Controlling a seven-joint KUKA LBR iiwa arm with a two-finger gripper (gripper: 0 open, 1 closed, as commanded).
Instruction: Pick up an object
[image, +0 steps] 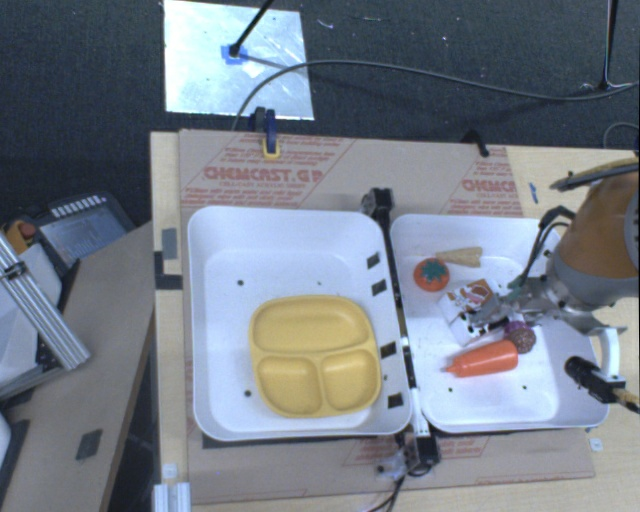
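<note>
In the right bin (540, 405) lie an orange carrot-shaped toy (484, 359), a small purple round thing (521, 337), a red and white packet (471, 296), a round orange-red fruit with a green top (432, 274) and a tan wedge (460, 257). My gripper (488, 319) reaches in from the right and hangs low over the bin's middle, just above the carrot and right beside the packet and the purple thing. Nothing visibly sits in it.
The left bin (215, 300) holds a yellow divided plate (314, 354). A black divider (392, 300) runs between the two bins. The grey arm with its orange band (600, 240) covers the right bin's right side. Cables cross the dark floor behind the bench.
</note>
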